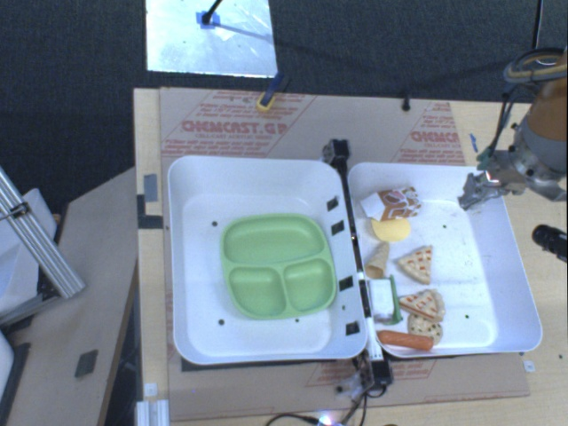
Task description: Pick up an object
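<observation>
1. The grey, rounded metal arm (543, 140) has a smooth casing that looks pale and slightly glossy.
2. An orange band (552, 106) wraps the arm above the wrist.
3. A yellowish ring (535, 63) sits on top of the orange section.
4. The small grey metal pincer (476, 191) has angular, blocky parts, with teal-coloured bits beside its base.

Arm (546, 118): ran off the right edge of the frame, so just the wrist end was visible.
Gripper (477, 191): too small and blurred at right of centre to make out how it stood.
Hot dog (406, 340): partly tucked under the right bin's (515, 264) lower rim.
Box (397, 204): print unreadable.
</observation>
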`<state>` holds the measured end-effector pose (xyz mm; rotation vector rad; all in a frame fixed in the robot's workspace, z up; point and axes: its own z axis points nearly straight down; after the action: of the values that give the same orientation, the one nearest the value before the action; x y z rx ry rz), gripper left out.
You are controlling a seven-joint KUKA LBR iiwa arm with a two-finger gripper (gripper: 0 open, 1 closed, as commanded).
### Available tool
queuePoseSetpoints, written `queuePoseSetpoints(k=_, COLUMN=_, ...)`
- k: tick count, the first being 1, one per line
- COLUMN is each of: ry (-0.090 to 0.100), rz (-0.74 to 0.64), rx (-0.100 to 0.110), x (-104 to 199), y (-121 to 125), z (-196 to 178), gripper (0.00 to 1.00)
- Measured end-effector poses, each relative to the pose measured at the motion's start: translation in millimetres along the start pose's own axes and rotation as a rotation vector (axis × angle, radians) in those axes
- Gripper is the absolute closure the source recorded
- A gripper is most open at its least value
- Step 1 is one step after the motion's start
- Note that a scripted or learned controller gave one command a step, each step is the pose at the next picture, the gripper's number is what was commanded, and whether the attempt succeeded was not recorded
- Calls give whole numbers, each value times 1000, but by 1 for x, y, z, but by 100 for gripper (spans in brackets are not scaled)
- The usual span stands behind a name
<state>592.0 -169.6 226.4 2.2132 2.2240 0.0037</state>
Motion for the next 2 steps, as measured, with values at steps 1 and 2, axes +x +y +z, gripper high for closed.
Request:
queuePoseSetpoints(k=1, ry=3, rz=-5, rx=3, x=54, y=0, z=10, gripper=100)
queuePoseSetpoints(k=2, ry=4, rz=-6, rx=3, x=116, y=-10, z=4, gripper=100)
